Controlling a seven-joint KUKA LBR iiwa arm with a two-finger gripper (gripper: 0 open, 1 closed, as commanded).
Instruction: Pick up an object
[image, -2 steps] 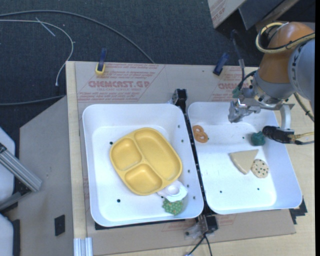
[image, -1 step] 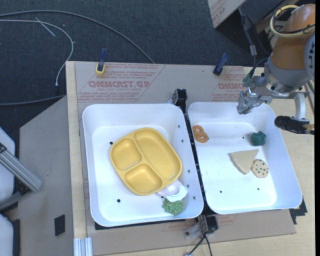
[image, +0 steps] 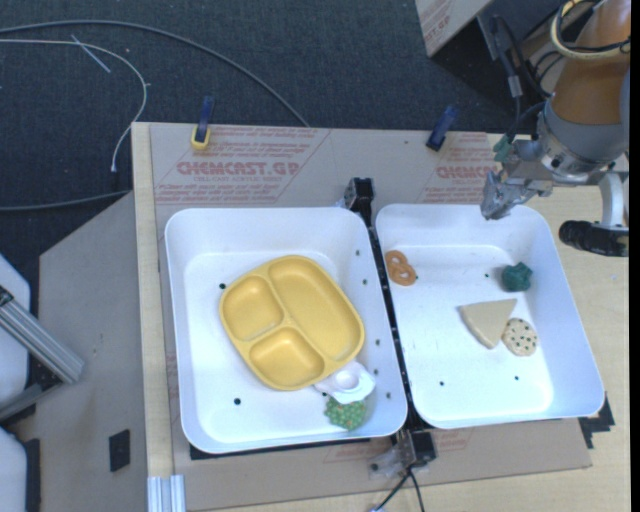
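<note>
In the right bin (image: 560, 390) lie a small brown pretzel (image: 401, 268), a dark green lump (image: 516, 276), a tan wedge (image: 487, 322) and a chocolate chip cookie (image: 519, 337) touching the wedge. The left bin (image: 190, 330) holds a yellow three-part plate (image: 291, 320), with a white fried-egg piece (image: 347, 381) and a cluster of green peas (image: 349, 411) at its lower right. My gripper (image: 497, 206) hangs over the far rim of the right bin, above and behind the green lump, with nothing visible in it.
The bins sit on a cardboard sheet (image: 250, 160) held by blue clamps (image: 204, 122) at the back. A black latch (image: 358, 192) sits between the bins at the back. White cables (image: 120, 60) run over the dark floor on the left.
</note>
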